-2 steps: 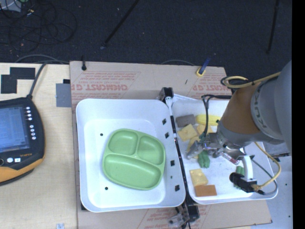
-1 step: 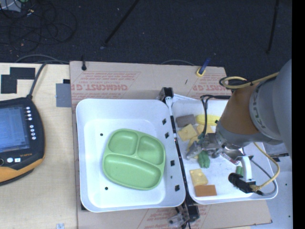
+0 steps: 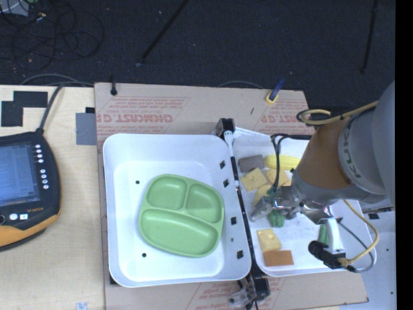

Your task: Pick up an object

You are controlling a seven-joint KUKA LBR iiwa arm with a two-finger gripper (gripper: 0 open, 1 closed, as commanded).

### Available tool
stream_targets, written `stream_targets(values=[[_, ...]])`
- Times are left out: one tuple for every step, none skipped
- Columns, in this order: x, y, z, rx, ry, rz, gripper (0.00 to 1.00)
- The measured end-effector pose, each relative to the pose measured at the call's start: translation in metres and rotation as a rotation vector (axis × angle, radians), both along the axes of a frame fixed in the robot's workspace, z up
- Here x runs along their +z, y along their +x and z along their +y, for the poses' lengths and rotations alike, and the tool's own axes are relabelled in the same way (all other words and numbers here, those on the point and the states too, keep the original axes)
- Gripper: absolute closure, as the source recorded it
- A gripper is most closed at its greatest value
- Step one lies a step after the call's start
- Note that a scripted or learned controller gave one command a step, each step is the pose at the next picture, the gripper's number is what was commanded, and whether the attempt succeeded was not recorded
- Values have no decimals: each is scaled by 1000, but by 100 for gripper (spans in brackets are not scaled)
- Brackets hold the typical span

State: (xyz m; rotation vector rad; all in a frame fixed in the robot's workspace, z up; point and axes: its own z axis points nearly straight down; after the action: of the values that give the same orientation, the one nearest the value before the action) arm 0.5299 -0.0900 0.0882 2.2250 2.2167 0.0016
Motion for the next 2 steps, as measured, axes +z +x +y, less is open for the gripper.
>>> stream_targets(values=[[0, -4, 2, -1, 0, -1, 0], [-1, 64, -7, 5, 0, 0, 0]])
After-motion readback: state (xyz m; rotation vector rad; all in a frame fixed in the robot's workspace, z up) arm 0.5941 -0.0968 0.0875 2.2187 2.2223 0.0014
